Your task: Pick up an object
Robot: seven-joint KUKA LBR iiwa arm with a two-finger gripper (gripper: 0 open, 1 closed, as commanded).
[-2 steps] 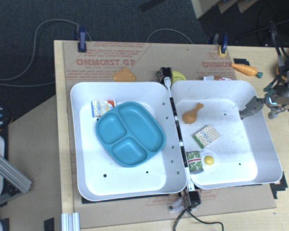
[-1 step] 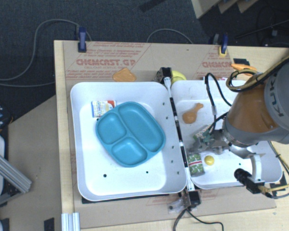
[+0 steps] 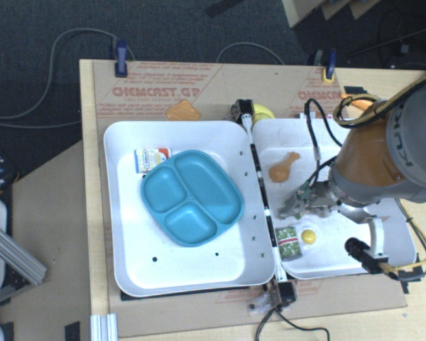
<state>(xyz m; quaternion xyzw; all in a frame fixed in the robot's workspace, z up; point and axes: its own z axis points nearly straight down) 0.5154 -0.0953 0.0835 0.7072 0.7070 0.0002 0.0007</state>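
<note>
2 white bins on the surface (image 3: 99, 190). Left bin (image 3: 128, 254) holds a blue divided plate (image 3: 192, 196) and a small white packet (image 3: 150, 159). Right bin (image 3: 326, 260) holds an orange drumstick-shaped toy (image 3: 283, 166), a small yellow ball (image 3: 308, 237) and a green-and-white packet (image 3: 287, 241). The arm reaches in from the right, claw (image 3: 302, 203) low over the right bin, between the drumstick toy and the ball; can't tell how far open it is or whether it has anything. Judgement: approach step, nothing lifted yet. To do it well, centre over 1 item, likely the ball or drumstick, drop straight down clear of the bin divider, close fully before lifting.
</note>
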